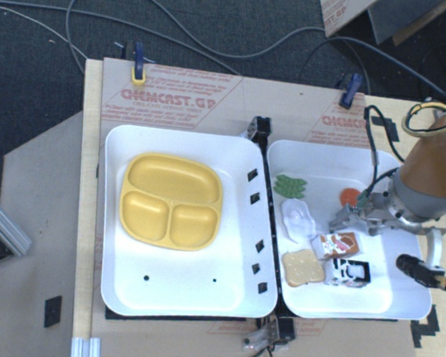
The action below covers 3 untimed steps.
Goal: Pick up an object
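We see the grey arm (pixel 430 182) reaching in from the right, its far end cut off by the frame edge, and its fingers (pixel 344 219) sit low over the right bin (pixel 411 298), too small and dark for us to tell whether they are spread or clenched. Just below them lies a small orange-and-white packet (pixel 338 244), with a slice of toast (pixel 302 268), a black-and-white item (pixel 351 272), a white crumpled piece (pixel 297 219), a green item (pixel 290 186) and a red item (pixel 350 197) near. The left bin (pixel 115 281) holds a yellow divided plate (pixel 172 201).

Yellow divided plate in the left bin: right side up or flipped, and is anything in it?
Right side up and empty: the yellow divided plate lies flat in the left bin, its three compartments facing up and bare.
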### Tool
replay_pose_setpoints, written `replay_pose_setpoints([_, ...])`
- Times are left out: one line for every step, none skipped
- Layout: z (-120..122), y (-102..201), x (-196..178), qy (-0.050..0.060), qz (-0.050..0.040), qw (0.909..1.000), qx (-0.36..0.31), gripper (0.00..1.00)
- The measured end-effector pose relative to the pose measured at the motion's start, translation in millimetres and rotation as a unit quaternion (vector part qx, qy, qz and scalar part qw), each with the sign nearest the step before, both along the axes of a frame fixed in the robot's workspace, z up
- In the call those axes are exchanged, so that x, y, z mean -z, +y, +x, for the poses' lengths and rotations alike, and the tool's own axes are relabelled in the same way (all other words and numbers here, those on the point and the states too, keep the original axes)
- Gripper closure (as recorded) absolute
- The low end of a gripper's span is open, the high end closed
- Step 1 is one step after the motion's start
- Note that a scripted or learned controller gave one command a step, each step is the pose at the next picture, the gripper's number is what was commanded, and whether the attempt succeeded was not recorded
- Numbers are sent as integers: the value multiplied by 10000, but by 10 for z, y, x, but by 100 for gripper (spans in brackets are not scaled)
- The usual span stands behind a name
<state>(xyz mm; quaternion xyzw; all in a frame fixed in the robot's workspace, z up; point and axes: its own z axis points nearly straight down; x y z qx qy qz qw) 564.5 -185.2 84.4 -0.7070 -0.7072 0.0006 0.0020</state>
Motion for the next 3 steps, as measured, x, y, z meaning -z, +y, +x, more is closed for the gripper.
replay_pose_setpoints([11, -2, -120, -18, -2, 10000, 2, 100])
replay_pose_setpoints([32, -1, -552, -38, -16, 10000, -2, 100])
replay_pose_setpoints([61, 44, -996, -43, -16, 10000, -6, 100])
